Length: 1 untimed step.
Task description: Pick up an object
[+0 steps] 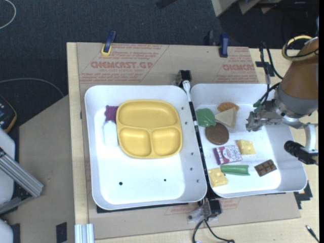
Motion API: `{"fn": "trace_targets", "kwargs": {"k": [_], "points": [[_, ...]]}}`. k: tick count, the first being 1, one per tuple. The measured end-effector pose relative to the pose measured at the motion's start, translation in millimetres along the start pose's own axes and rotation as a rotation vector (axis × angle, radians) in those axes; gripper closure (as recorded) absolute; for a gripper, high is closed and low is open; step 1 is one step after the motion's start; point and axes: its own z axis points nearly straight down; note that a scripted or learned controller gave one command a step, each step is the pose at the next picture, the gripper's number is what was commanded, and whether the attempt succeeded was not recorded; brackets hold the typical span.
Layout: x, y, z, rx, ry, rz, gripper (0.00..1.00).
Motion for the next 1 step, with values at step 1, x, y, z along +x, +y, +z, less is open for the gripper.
{"fn": "trace_targets", "kwargs": {"k": [1], "points": [[-2.7,-0.8,-43.6,-0.002,-0.001,0.000,1.00]]}}
